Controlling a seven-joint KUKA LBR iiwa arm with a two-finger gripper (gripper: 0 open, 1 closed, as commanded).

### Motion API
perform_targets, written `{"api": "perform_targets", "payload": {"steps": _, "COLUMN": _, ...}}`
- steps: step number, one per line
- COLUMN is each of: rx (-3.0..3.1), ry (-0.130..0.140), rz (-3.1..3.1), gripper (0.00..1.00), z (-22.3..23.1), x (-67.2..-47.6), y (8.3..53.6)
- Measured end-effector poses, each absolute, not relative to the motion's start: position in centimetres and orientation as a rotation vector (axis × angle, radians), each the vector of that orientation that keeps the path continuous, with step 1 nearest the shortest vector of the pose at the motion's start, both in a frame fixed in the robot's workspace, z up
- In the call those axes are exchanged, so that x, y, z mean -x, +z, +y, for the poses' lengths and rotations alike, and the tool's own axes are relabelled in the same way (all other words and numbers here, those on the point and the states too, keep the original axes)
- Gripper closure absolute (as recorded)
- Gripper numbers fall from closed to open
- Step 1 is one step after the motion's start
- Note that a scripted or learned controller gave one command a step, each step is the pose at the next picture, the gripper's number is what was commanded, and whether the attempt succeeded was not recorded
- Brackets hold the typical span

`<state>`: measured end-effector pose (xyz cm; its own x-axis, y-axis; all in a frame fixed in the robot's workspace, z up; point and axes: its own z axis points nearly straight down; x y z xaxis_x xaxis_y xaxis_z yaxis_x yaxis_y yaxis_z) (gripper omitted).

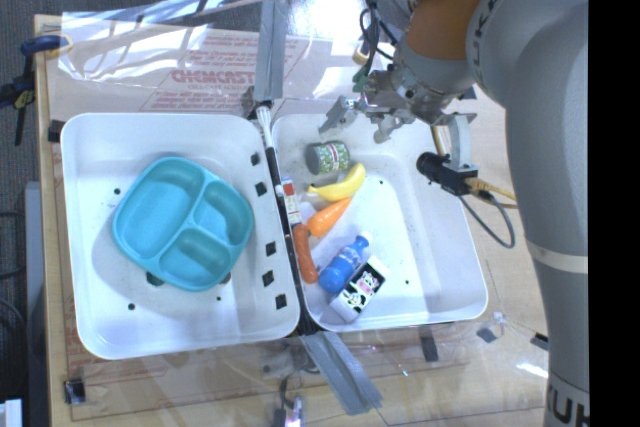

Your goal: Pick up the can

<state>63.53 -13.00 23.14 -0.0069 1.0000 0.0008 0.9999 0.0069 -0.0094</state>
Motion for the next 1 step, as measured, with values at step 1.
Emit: {"api": "perform_targets", "payload": {"steps": 1, "rx": 1.877, "ry": 0.006, "rz": -2.515, "gripper": 0.0, "z": -11.53, "x": -63.11, "y": 37.98}}
